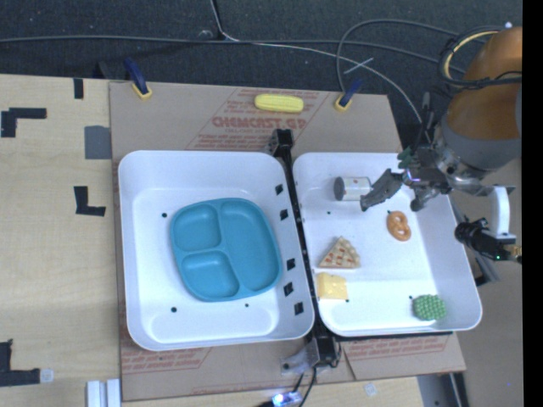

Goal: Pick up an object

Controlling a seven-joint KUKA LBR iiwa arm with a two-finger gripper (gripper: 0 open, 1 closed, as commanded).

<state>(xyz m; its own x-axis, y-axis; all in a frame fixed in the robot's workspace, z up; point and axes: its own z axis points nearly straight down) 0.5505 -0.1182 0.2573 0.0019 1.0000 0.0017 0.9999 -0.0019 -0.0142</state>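
1. Where the light wooden surface (51, 253) shows at the left, it carries several black tape marks; a dark carpeted floor (102, 15) lies beyond its far edge, crossed by cables.
2. One brown cardboard sheet (195, 117) lies under both bins. It is held at its far edge by two clamps with blue handles, and one yellow banana-shaped toy (278, 103) rests on it between them.
3. Red print on the cardboard reads "CHEMCAST GP"; the smaller lines are too small to read.
4. Two white bins stand side by side, touching. The left bin (140, 185) holds one blue divided plate (226, 248) with three compartments.
5. The right bin (450, 261) holds five objects: one grey-and-white cylinder (351, 186) at the far side, one waffle-patterned wedge (339, 253), one yellow block (332, 287) just beside the wedge, one orange pretzel (399, 225), and one green textured piece (428, 307) in the near right corner.
6. One gripper (397, 192) hangs over the right bin between cylinder and pretzel; its fingers are spread apart, grasping nothing.
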